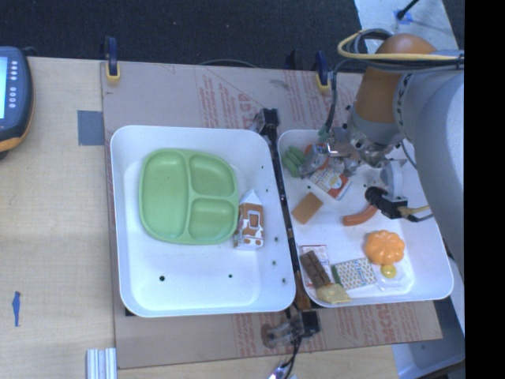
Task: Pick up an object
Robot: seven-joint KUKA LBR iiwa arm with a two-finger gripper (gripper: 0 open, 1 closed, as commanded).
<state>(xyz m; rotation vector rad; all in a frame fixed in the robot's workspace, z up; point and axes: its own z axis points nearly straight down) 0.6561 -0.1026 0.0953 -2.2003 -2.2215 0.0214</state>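
Observation:
My gripper (330, 153) is low over the back left of the right bin (426, 287), coming down from the grey arm with its orange band. Directly at its left lies a green object (294, 161). A white and orange packet (334, 183) lies just in front of it, partly under the gripper. A tan block (307, 208) rests a little nearer the front. Nothing is visibly lifted off the bin floor.
The right bin also holds an orange sausage-shaped piece (360, 215), a small orange pumpkin (384, 246), a brown bar (316, 268), a patterned packet (354, 274) and a yellow piece (332, 294). The left bin (197, 290) holds a green divided plate (188, 196) and a small brown carton (251, 226).

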